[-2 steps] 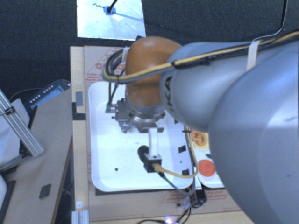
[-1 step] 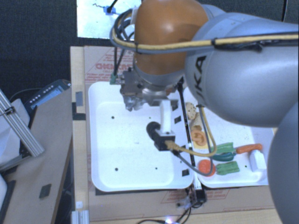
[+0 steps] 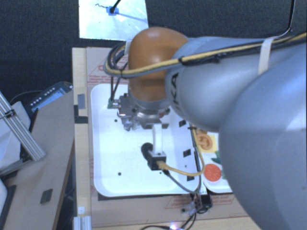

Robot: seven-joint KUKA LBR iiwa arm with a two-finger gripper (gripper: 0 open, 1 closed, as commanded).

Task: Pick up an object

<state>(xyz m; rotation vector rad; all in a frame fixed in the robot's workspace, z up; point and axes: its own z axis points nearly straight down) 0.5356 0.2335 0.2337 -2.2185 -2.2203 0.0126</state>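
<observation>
The arm blocks nearly all of the right bin from me, leaving a sliver with a yellow-orange thing and a red round thing, both partly covered, and I can name neither. The far end of the left bin sits behind the orange band, the gripper is largely tucked under the wrist, and the dark specks on that bin's floor are too small for me to identify. The arm itself runs off the right and bottom edges.
</observation>
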